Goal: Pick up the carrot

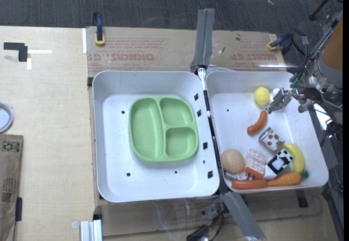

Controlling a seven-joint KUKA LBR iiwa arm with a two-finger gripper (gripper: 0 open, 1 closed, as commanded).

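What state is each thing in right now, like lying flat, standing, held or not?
carrot: lying flat along the right bin's near edge, not held
sausage: lying at a slant, untouched
lemon: resting near the far wall, beside the end effector
banana: lying against the right wall
green divided plate: flat in the left bin, nothing in its compartments
end effector: over the right bin, holding nothing visible

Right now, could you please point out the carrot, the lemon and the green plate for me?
carrot [283,179]: camera view, middle of its orange body.
lemon [262,95]: camera view, centre of the yellow fruit.
green plate [133,131]: camera view, its left rim.
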